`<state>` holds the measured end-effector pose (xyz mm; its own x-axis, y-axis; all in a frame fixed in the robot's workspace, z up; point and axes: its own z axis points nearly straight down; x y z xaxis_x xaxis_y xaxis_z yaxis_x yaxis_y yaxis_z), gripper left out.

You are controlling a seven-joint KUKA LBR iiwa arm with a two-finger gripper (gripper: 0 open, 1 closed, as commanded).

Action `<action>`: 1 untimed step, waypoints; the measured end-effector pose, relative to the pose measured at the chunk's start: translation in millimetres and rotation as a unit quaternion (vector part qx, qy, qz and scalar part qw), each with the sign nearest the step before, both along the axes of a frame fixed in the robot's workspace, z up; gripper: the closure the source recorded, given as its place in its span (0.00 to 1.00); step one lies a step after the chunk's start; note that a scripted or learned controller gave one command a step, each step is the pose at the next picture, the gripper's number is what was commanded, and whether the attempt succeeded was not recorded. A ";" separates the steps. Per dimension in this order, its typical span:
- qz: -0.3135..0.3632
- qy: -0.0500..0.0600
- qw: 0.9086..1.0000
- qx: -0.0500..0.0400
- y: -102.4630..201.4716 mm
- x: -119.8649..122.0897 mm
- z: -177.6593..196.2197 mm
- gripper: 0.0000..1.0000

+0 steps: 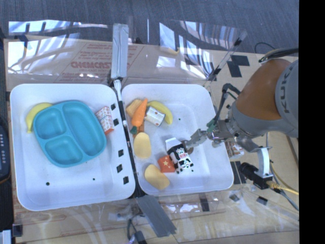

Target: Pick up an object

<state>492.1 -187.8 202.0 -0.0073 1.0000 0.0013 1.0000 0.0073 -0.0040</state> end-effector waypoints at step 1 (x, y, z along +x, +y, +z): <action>0.095 -0.005 0.995 -0.002 12.5 40.3 -101.7 0.00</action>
